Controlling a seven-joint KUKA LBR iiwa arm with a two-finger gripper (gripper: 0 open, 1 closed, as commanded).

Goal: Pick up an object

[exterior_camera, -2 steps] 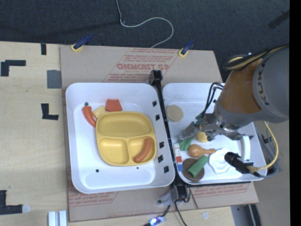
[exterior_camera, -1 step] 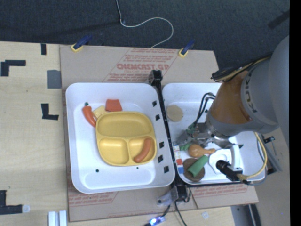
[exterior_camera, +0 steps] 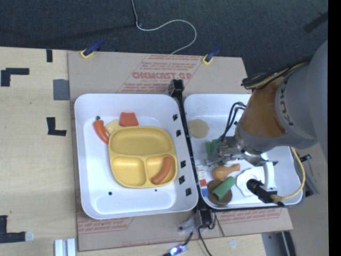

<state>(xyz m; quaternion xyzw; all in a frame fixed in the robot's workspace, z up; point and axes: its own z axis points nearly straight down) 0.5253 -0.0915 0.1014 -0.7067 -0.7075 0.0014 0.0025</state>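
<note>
The gripper (exterior_camera: 221, 151) hovers low in the right bin (exterior_camera: 277, 199), just above a drumstick (exterior_camera: 226, 170); its grip cannot be told. At frame left, the left bin (exterior_camera: 88, 159) holds a yellow tray (exterior_camera: 141, 156) carrying a sausage (exterior_camera: 163, 170)

red print on the cardboard sheet (exterior_camera: 160, 74) reads roughly "chemcast gp"; rest illegible
</note>
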